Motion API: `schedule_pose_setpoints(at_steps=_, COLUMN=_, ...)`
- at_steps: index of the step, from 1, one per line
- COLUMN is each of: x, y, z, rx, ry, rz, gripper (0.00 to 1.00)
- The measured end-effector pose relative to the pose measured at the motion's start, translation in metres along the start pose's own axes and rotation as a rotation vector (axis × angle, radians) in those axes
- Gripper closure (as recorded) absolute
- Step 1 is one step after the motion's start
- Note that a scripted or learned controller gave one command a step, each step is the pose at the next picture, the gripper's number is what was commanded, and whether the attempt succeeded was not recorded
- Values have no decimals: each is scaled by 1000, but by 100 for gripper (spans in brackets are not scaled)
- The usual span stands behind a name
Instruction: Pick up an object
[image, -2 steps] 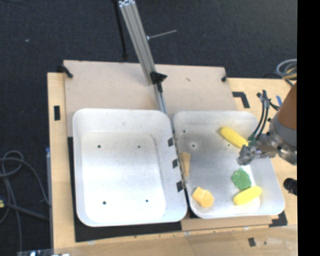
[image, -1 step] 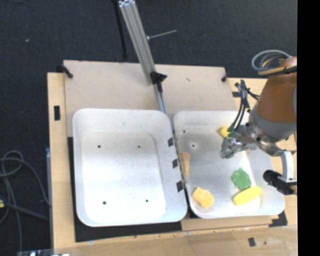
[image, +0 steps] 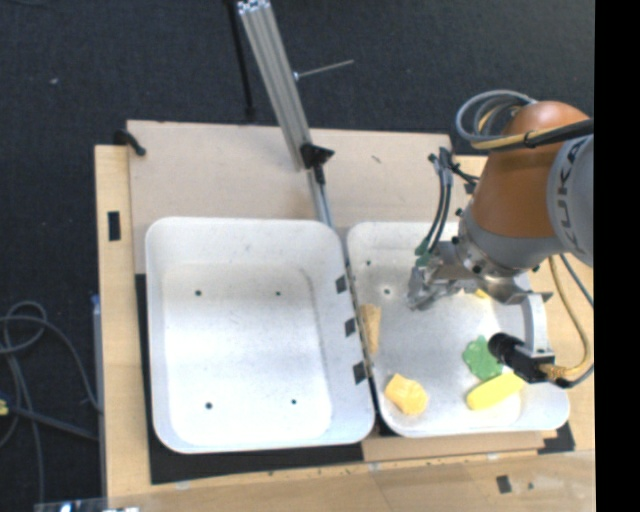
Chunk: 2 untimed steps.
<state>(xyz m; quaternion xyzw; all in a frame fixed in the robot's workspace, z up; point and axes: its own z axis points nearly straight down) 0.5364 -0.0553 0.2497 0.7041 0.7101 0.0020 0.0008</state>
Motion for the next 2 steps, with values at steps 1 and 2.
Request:
schedule_pose_setpoints(at_steps=1, x=52, y=12, z=-8, rx=2, ry=0, rz=0, gripper=100)
schedule_pose_setpoints(at_steps=2, x=107, y=23, z=-13, rx=2, ry=0, rz=0, gripper=100)
